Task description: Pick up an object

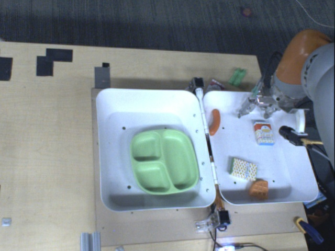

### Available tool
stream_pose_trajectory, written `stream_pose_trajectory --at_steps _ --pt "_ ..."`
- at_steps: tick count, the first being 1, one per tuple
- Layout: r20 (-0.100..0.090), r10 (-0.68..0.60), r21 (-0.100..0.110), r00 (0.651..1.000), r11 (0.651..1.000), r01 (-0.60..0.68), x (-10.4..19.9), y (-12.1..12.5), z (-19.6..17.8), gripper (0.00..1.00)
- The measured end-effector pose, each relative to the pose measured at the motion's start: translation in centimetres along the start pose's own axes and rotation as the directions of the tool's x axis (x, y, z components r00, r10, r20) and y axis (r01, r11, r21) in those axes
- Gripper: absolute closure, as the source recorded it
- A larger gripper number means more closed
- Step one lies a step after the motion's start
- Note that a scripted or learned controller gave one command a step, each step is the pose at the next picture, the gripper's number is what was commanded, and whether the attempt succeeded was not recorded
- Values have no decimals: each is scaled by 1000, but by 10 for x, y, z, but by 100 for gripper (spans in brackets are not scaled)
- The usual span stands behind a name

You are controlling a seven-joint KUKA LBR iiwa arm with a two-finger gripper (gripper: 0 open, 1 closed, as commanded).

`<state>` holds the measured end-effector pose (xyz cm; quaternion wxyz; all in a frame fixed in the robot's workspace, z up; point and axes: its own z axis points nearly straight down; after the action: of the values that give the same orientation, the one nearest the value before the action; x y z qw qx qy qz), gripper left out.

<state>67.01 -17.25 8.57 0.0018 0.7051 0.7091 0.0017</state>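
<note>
Camera view gives you the claw (257,107) hanging over the far part of the right bin (293,190), its fingers spread apart with nothing between them. Near it lies a small carton (264,133), long axis running far to near. The orange sausage (214,121) lies by the bin's left wall, also lengthwise far to near. A patterned box (243,169) and an orange block (259,189) sit nearer you. The left bin (112,140) holds a green divided plate (164,160).

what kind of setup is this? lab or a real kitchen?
Likely a robot lab pick bench. Two white bins sit side by side on a wooden bench, a grey arm reaches in, and the objects are toys: green tray, hotdog.
</note>
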Motion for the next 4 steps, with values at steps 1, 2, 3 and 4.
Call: stream_pose_trajectory --at_steps 1,2,3,4 --pt "2 -4 -6 1000 1000 4 0 2 -12 100" --pt "1 2 0 1000 1000 -2 -33 0 -13 100" --pt "-2 0 1 1000 1000 0 -32 0 -13 0" --pt "-4 1 3 1000 1000 -1 -31 -101 -1 0"
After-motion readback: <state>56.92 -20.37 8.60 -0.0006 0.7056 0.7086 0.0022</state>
